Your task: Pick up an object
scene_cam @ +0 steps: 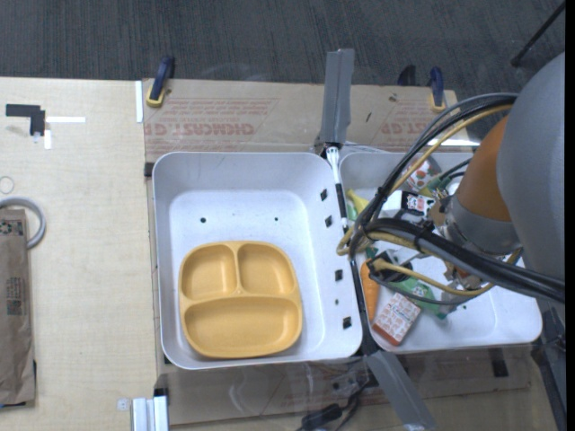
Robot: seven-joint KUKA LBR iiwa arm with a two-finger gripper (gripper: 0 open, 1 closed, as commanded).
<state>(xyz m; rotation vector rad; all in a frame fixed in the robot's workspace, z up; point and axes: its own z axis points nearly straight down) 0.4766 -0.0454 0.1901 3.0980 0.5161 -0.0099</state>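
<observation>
Lower left of centre: smooth yellow three-compartment plastic plate (pixel 241 299), rounded corners, flat in the glossy white left bin (pixel 180 196). Right bin (pixel 512 317): crumpled printed packets (pixel 395 317) under looped black and yellow cables. Grey arm (pixel 539 178) overhead; fingers' state impossible to tell. Pale wooden tabletop (pixel 81 196) at left.

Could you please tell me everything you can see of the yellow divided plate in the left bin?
The yellow divided plate is a rounded-square tray, apparently matte plastic, in a mustard tone. Raised ridges split it into three compartments: two smaller ones on the far side and one wide one nearest the camera. All three compartments hold nothing. It lies flat and right side up on the floor of the left bin, toward the near edge, close to the bin's near and left walls. Nothing rests on it, and the arm is over the other bin.
</observation>
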